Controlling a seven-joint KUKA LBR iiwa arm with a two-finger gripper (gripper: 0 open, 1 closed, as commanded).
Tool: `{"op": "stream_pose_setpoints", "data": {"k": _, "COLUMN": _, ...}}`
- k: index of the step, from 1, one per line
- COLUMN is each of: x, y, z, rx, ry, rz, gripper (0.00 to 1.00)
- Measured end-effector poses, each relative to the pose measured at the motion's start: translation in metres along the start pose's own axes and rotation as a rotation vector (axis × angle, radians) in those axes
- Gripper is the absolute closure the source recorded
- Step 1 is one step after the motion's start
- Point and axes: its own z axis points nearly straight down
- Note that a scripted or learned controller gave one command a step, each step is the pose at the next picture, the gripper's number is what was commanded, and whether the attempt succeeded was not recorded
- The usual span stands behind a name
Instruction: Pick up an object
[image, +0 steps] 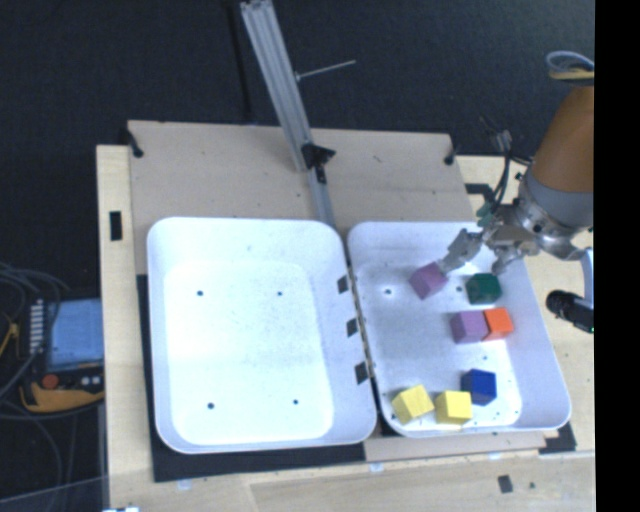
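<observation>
From where I stand, the pincer (484, 254) hangs over the upper part of the right bin (400, 250), reaching in from the right on the grey arm (560, 190) with its orange band. Its two fingers are spread apart, one slanting down toward the mauve block (428, 281), the other toward the green block (483, 289), and nothing sits between them. The mauve block lies tilted just beside the tip of the left-hand finger; whether they touch I cannot tell.

Lower in the same bin a purple block (467, 326) and an orange block (498, 322) lie side by side, touching. Nearer the front rim sit a blue block (480, 385) and two yellow blocks (412, 403) (453, 406) close together.

The left bin (250, 240) stands just beside the right one on the pale worktop (220, 170). A grey metal rail (285, 90) slants across the worktop's back edge.
</observation>
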Motion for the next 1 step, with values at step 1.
{"op": "stream_pose_setpoints", "data": {"k": 1, "x": -0.0001, "y": 0.0, "z": -0.0001, "rx": 0.0, "ry": 0.0, "rz": 0.001, "gripper": 0.0}}
